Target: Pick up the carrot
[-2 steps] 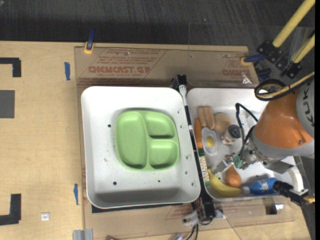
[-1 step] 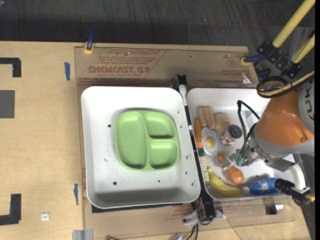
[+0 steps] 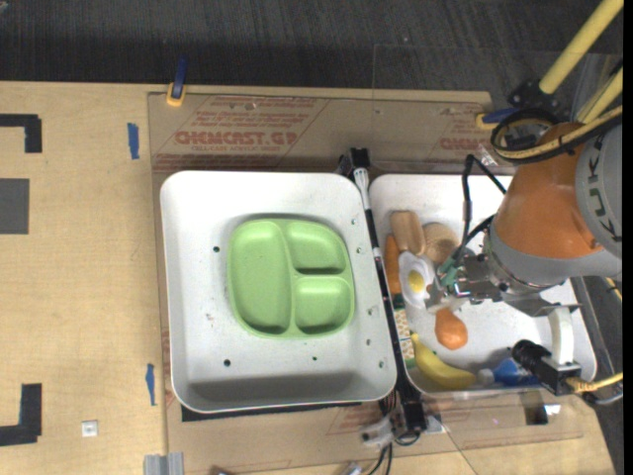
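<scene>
Carrot (image 3: 393, 265) lies along the right bin's (image 3: 450, 188) left wall. Pincer (image 3: 453, 277) hovers just right of it; grip state cannot be told.

The grey KUKA arm (image 3: 579, 181) reaches in from the right of the scene, its bulk hanging over the right-hand side of the bench. A broad orange band (image 3: 539, 216) wraps the arm just above the wrist, and below it a grey wrist section (image 3: 529, 265) angles down and to the left. Black and yellow cables (image 3: 524, 132) loop around the arm's far side. At the arm's tip the gripper (image 3: 460, 280) points left and slightly toward the near edge, its metal parts crowded together so that the set of the tips cannot be made out.
</scene>
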`<state>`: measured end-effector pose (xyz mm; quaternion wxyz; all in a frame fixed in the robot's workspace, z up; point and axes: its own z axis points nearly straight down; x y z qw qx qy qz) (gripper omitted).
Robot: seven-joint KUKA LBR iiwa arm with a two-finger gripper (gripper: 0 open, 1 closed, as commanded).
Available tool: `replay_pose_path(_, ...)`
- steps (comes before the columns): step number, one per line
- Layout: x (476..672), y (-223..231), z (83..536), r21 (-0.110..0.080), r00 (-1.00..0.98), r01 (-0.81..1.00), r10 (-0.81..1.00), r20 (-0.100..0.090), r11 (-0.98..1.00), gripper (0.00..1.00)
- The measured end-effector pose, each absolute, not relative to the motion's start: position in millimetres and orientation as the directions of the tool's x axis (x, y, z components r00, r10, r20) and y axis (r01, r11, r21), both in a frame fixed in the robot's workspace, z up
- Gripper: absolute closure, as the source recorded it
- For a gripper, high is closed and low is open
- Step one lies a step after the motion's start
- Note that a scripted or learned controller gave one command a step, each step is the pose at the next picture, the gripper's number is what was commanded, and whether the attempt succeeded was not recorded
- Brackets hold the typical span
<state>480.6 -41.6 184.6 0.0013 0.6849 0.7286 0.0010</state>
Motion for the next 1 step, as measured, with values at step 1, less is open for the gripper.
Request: replay_pose_path(1,493.2,54.9,231.7,0.0,0.17,0.986,0.986,0.001,-0.17,1.0)
